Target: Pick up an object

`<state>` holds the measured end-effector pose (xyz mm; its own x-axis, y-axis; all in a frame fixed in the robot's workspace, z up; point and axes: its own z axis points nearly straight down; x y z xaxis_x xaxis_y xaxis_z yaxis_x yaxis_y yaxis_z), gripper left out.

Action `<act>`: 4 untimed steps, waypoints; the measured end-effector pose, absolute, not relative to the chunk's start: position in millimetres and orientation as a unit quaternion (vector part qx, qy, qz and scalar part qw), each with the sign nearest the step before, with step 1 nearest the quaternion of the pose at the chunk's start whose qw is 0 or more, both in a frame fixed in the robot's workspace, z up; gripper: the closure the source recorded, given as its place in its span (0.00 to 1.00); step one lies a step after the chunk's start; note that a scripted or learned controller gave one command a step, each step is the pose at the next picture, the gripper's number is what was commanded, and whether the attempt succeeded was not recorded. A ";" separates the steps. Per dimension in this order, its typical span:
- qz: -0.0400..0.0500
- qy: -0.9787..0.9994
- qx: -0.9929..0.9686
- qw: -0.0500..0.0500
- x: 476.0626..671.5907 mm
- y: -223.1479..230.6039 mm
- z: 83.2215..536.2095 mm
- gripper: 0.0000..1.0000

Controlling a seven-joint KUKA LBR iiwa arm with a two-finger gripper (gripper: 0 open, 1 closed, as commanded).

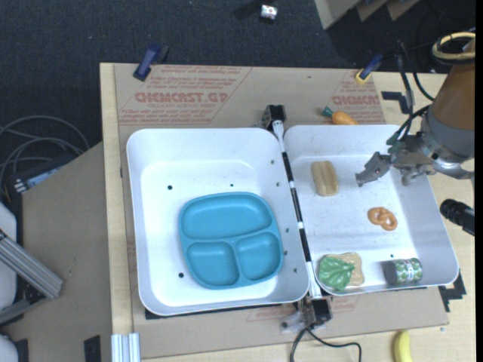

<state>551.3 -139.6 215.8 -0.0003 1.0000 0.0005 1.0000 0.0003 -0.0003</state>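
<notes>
My gripper (pixel 389 173) hangs over the back part of the right bin (pixel 430 202), open, with nothing between its fingers. A tan bread-like block (pixel 324 178) lies to its left, apart from it. An orange pretzel (pixel 383 218) lies just in front of the gripper on the bin floor. Near the front edge sit a green leafy piece on a tan slice (pixel 339 271) and a small green can (pixel 402 271) on its side.
The left bin (pixel 151 164) holds a blue divided plate (pixel 230 238). A small orange carrot (pixel 341 116) lies on the board behind the right bin. A yellow object (pixel 401 345) lies in front of the bench, and cables run at the left.
</notes>
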 end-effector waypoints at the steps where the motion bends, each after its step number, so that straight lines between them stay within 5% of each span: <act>1: 0.002 -0.706 -0.708 0.001 520.1 -206.9 138.9 0.00; 2: 0.000 -0.707 -0.707 0.001 533.5 -191.2 83.8 0.00; 3: 0.000 -0.707 -0.707 -0.001 534.4 -191.9 94.6 1.00; 4: -0.001 -0.707 -0.707 -0.002 578.3 -205.3 137.8 1.00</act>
